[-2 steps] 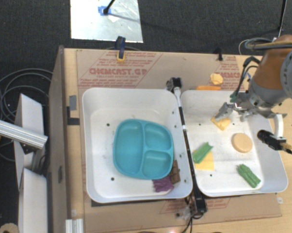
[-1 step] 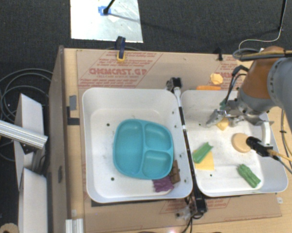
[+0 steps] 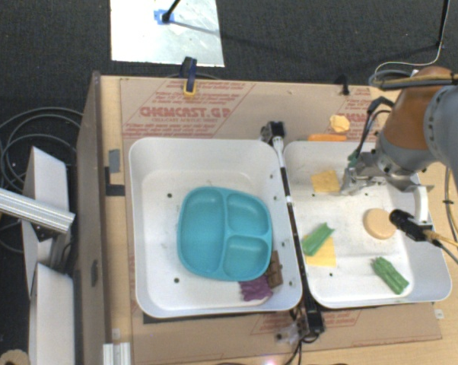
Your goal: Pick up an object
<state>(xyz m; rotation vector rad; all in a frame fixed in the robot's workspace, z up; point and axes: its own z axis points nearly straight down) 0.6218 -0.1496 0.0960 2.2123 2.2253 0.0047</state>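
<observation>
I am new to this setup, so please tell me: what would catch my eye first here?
The teal divided plate fills the middle of the left bin. In the right bin, the grey arm's tool hangs beside a yellow piece, with a tan round piece nearby.

The right bin [image 3: 434,284] holds the loose pieces. A pale yellow square piece [image 3: 326,181] lies flat toward its far left part. A round tan disc [image 3: 379,223] lies flat near the middle right. A green strip [image 3: 316,238] lies at a slant by the left wall, its near end touching a yellow wedge [image 3: 323,254]. A ribbed green stick [image 3: 390,274] lies at a slant in the near right corner.

In the left bin [image 3: 149,204], a teal divided plate [image 3: 224,232] sits upright in the middle. A purple lump [image 3: 253,289] and a brown piece [image 3: 275,271] lie at its near right edge.
</observation>
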